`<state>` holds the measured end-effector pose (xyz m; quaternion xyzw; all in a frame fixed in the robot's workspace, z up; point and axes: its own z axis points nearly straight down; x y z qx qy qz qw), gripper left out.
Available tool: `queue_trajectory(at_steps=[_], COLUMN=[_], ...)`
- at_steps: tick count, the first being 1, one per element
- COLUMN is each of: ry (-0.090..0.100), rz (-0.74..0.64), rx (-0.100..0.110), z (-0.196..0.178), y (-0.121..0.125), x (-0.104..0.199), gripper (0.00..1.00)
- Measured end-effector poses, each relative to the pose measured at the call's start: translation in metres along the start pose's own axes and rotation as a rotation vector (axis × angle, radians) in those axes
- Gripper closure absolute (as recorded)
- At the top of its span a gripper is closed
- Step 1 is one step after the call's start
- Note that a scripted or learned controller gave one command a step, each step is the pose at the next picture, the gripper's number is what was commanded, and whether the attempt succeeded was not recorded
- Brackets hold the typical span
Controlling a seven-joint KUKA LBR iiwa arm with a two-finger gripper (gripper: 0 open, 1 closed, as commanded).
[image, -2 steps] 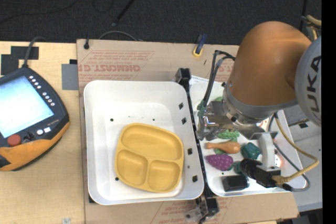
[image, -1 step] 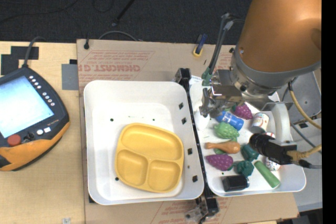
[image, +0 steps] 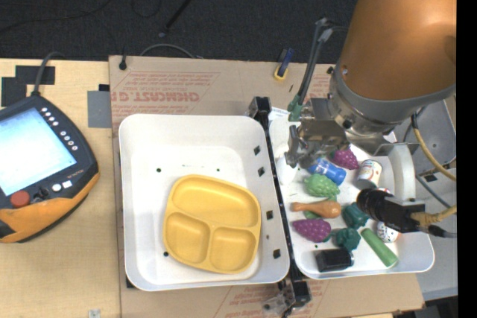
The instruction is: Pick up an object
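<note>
Cardboard-covered bench [image: 186, 86] against a dark cabled floor, two white bins side by side. Gripper [image: 302, 149] hangs low over the top-left corner of the right bin [image: 417, 263], under the big orange band [image: 406, 18] of the arm; whether it's released, clenched or grasping anything — cannot tell, the metal body hides that. Landmark: blue can [image: 328, 170], just below-right of the gripper. Purple grapes [image: 344, 158] touching the can's upper right, green lumpy toy [image: 322, 186] just under it, orange carrot [image: 317, 209] below that, second purple bunch [image: 311, 229] lower still. White cup [image: 368, 172] right of the can. Green cylinder [image: 379, 247] and black block [image: 332, 259] far below, near the front rim. Left bin [image: 149, 153], well left of the can, holds a yellow divided plate [image: 211, 223]. Tablet pendant [image: 37, 160] far left on the bench.
</note>
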<state>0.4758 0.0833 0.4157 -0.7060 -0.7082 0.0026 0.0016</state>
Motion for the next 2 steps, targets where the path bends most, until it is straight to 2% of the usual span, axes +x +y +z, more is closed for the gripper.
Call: queue_trajectory(at_steps=[2], ry=[-0.002], rz=[-0.013], rx=[0.007], z=[-0.0184], y=[0.0], x=[0.0024], gripper=[1.0])
